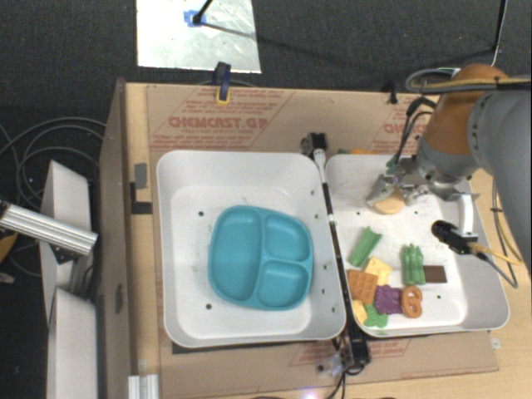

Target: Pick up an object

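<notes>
Tan piece (388,207), a flat roundish toy-food bit, lies in the upper part of the right bin (486,310), right under the gripper (391,191), so that looks like the target. Fingers read as parted and planted on either side of its upper edge, touching or nearly so, nothing lifted; I'd call the hand spread and not grasping yet, though the metal glare makes that a soft call. To do this well: get the fingertips fully down to the bin floor before closing, since the piece is low and flat and will squirt out if pinched on its rim; center it between the fingers; close slowly; lift straight up. It's well apart from the cluster near the front of that bin, green block (364,247), waffle (362,285), purple grapes (387,298), pretzel (411,302), green pickle (412,264), so no crowding risk. Black clip (453,237) on the arm's side hangs near the pickle; watch it on descent. Left bin (179,306) carries a teal divided plate (260,257), irrelevant here. Hard to see: the contact line between fingertips and the piece is shadowed, the arm's grey bulk (499,131) blocks the bin's far right corner, and a small brown thing (434,274) beside the pickle is too small to identify.
</notes>
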`<state>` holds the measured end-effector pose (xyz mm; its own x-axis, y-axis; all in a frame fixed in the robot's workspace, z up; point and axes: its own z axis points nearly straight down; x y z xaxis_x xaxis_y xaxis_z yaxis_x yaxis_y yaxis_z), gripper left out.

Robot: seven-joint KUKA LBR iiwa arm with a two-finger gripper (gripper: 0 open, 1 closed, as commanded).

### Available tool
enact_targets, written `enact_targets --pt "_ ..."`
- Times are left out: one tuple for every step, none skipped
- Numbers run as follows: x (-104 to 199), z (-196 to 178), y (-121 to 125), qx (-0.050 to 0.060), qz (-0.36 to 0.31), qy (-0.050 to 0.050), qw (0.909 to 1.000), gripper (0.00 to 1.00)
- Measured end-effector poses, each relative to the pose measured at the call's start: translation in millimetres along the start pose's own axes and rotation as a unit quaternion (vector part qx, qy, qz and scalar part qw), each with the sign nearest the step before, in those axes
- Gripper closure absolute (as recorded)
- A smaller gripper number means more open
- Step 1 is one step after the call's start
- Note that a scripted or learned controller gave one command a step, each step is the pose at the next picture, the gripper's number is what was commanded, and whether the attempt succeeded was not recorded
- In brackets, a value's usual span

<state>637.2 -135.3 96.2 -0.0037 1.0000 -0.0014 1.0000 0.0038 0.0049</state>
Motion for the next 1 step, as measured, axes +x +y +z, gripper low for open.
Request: enact_targets --pt "60.4 -94.5 7.3 -0.002 -0.003 0.001 1.0 1.0"
